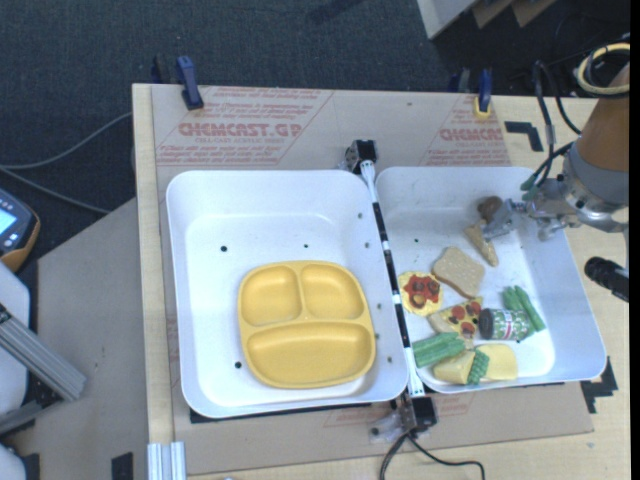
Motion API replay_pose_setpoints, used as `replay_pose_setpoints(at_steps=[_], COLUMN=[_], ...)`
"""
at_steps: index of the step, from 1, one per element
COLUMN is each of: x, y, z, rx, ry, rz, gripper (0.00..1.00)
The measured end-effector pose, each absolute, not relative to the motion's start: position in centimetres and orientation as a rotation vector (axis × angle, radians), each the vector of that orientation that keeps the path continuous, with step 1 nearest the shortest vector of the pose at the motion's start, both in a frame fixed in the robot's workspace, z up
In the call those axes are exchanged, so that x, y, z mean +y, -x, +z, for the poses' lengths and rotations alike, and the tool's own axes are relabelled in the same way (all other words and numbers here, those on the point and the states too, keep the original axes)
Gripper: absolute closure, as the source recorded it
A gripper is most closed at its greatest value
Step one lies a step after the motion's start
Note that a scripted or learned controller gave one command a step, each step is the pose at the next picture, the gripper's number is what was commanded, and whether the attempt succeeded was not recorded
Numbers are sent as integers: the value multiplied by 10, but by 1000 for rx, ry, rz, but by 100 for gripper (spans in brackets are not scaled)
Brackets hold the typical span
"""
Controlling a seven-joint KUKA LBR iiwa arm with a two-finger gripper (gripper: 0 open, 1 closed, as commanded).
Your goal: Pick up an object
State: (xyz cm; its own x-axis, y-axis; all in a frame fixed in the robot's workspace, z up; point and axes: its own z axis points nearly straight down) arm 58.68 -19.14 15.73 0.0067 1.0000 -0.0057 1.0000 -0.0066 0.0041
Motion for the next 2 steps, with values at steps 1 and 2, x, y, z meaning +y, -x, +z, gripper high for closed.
replay_pose_setpoints(at_steps=[1,2], x=[-164,-166], y=[-614,-615], z=[80,95], rx=[2229,2222], ry=[-2222,-2219], rz=[-3,2], gripper=[0,100])
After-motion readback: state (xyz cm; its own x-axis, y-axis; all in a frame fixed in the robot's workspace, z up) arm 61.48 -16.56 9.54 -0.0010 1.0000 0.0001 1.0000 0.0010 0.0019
